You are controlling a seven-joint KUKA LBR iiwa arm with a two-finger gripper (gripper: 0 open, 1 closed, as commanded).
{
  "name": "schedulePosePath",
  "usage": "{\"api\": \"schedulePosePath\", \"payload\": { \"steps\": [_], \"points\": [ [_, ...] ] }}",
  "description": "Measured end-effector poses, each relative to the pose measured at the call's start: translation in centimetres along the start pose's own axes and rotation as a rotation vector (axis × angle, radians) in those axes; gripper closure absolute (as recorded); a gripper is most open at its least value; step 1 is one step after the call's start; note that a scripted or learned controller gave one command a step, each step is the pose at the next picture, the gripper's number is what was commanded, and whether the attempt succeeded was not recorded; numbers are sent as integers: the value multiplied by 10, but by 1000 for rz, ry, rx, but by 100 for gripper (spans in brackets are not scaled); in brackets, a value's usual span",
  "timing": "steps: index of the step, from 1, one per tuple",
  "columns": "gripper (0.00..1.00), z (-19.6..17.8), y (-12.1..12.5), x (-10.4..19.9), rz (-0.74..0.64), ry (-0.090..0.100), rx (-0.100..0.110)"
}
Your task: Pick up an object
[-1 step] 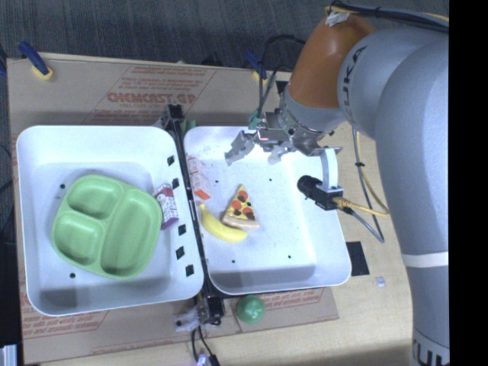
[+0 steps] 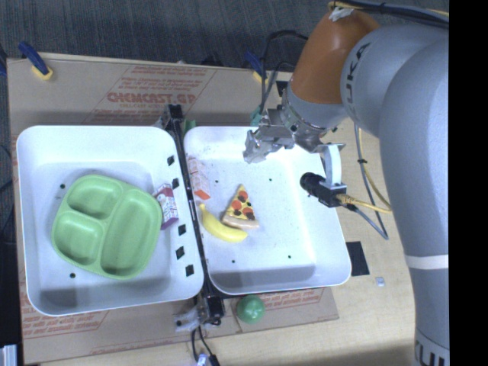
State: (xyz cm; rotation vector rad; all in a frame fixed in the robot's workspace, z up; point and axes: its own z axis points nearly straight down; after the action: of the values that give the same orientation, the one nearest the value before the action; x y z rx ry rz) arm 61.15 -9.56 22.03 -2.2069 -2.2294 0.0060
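A toy pizza slice [image 2: 242,207] lies in the middle of the right bin [image 2: 305,242], its tip pointing to the back. A yellow banana [image 2: 221,226] lies just in front and to the left of it, touching its crust end. A small white and orange packet [image 2: 197,179] rests against that bin's left wall. My gripper [image 2: 258,146] hangs over the back of the right bin, behind the pizza slice and apart from it, with nothing seen in it.
The left bin [image 2: 38,151] holds a green divided plate [image 2: 107,223] and a dark red wrapper [image 2: 166,204] by its right wall. A green ball [image 2: 249,308] sits on the cardboard in front of the bins. A black cable fitting [image 2: 320,187] hangs over the right bin's right side.
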Motion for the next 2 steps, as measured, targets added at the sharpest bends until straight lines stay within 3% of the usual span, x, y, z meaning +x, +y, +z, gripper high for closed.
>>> {"api": "schedulePosePath", "payload": {
  "steps": [1,2],
  "points": [
    [0,0,0,0,0,0,0],
    [0,-99,27,15,4,-1,-9]
  ]
}}
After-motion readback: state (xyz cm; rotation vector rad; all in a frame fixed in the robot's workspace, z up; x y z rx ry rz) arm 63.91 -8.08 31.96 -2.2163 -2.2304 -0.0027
